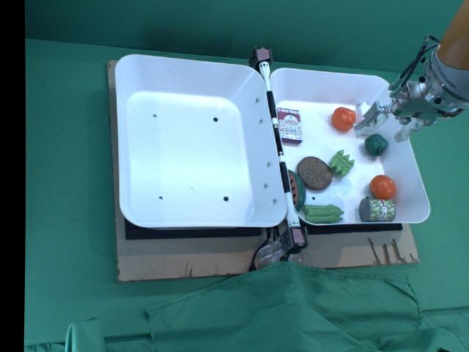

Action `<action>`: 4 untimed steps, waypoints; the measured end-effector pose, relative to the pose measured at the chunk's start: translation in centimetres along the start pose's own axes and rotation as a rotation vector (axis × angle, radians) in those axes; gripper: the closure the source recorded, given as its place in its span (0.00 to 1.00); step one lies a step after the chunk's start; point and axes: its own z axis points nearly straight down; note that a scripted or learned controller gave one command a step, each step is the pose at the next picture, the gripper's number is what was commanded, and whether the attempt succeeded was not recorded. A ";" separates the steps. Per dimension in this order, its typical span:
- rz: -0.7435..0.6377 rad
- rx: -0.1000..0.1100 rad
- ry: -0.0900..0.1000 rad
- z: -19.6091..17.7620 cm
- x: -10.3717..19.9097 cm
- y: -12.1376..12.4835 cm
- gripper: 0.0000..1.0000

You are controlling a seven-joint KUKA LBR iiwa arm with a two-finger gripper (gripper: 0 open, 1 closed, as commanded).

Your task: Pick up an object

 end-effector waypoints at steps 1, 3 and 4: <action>0.000 0.000 0.000 0.0 0.0 0.0 0.00; 0.001 0.007 0.001 10.8 0.5 -0.5 0.00; 0.001 -0.005 0.001 15.5 0.5 -0.2 0.00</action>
